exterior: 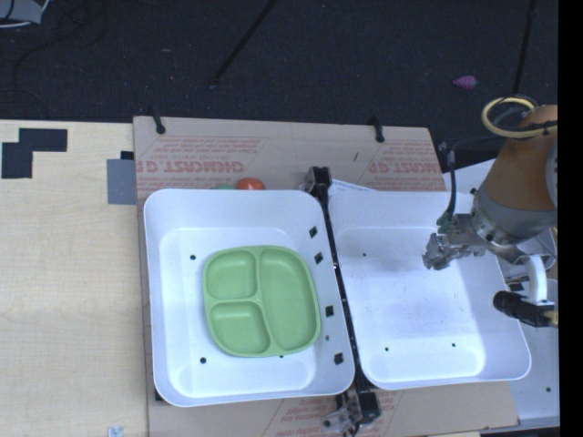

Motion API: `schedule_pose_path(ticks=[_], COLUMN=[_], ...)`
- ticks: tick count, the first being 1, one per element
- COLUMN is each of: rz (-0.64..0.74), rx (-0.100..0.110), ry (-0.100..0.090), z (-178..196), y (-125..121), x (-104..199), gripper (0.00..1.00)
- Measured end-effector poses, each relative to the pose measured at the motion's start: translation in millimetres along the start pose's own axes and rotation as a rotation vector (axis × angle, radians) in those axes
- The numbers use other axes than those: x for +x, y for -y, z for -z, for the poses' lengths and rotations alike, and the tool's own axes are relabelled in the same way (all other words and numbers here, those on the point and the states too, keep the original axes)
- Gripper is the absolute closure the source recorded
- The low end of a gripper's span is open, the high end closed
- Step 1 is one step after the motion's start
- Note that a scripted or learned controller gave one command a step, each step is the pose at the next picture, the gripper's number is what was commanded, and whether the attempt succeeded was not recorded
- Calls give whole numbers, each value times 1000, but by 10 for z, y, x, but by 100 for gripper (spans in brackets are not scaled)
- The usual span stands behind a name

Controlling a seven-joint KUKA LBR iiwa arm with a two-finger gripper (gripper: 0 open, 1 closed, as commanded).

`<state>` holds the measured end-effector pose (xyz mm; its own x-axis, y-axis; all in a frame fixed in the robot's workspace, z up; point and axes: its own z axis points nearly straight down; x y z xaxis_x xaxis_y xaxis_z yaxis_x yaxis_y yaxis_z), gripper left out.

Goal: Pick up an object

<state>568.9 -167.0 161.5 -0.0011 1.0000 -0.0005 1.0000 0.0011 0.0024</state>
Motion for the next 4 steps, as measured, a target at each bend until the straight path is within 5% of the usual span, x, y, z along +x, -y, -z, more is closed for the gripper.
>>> schedule_pose_path(ticks=[1, 4], rz=[0, 5], rx=[0, 6], ry=[0, -3], z=[526, 760], y=[-6, 148], x=[-9, 1730], gripper=[100, 100])
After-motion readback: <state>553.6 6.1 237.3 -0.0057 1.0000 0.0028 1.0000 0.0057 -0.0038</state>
